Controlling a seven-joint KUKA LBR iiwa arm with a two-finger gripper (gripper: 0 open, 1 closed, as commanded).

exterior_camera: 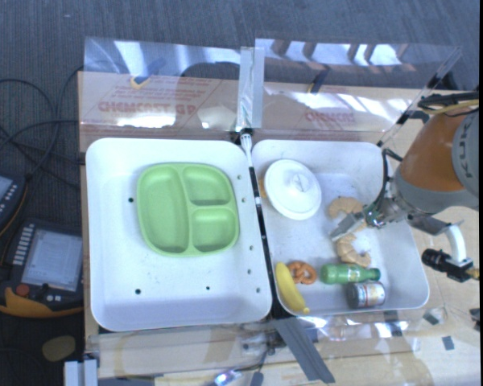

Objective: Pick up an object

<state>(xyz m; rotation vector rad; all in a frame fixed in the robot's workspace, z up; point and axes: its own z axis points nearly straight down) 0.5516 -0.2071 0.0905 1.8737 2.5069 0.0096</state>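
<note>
The right bin (402, 292) holds several objects. A white round lid (294, 187) lies at its back left. Two tan pastry pieces lie in the middle, one (344, 207) farther back and one (355, 252) nearer the front. My gripper (348, 227) reaches in from the right and sits low between these two pastry pieces, right beside both. Along the front lie a yellow banana (289, 287), a brown pretzel (302, 273), a green bottle (350, 274) on its side and a metal can (365, 294).
The left bin (105, 288) carries a green divided plate (187, 207). A clear plastic wall (249, 87) stands behind both bins. Cables and a pendant (40, 268) lie on the floor at the left. The arm's orange band (439, 155) hangs over the right bin's right rim.
</note>
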